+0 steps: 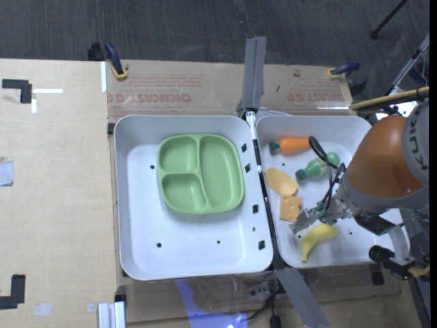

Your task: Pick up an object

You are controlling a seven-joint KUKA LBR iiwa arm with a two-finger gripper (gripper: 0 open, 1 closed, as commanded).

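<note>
Where the grey arm [392, 159] with its orange band reaches in from the right, its gripper [315, 215] hangs low inside the right bin [355, 251], and I cannot tell from this slanted view how the pincer is set, whether released or clenched, since dark cables and the wrist crowd that spot. A metallic tip of the gripper shows just above the yellow banana [315, 238], which lies on the bin floor near the front wall, curved, with one end pointing toward the lower left. Whether the tip touches the banana cannot be judged. Just left of the gripper sits an orange cheese-like wedge [289, 208] with small holes, and touching its upper edge lies a tan, rounded piece like a potato chip or slice of bread [280, 181]. Farther back in the same bin, a green toy bottle-shaped item [316, 167] lies on its side, partly crossed by a black cable, and beyond it an orange carrot [292, 145] with a green stub rests near the back wall. The left bin [136, 238] sits beside the right one, the two walls touching along the middle. It holds a light green divided plate [201, 173] with three compartments, set toward the back half of the bin. Both bins rest on a cardboard sheet [184, 91] on the pale wooden bench [51, 203]
</note>
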